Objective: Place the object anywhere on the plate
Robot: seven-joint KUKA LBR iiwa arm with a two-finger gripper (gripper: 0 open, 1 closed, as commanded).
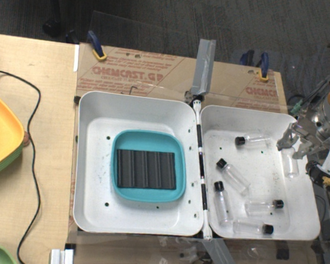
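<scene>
- Gripper (295,143) sits at the upper right of the right bin (208,162); can't tell its opening from this view.
- A clear vial (291,165) lies just below it, long axis roughly vertical in frame.
- Teal plate (150,143) is in the left bin (92,150), far to frame left.
- Judgement: drop short onto the vial, then a long leftward carry.

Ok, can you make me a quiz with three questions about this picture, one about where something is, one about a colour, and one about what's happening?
1. Where is the plate?
A. left bin
B. right bin
C. on the floor

2. What colour is the plate's rim?
A. red
B. teal
C. purple

3. What is the state of the clear vials?
A. stacked on the plate
B. standing upright in a rack
C. lying loose in the right bin

Answers: 1 A, it sits inside the left bin. 2 B, teal rim around a dark ribbed middle. 3 C, they lie scattered on their sides; the tool hovers at that bin's right edge.
</scene>
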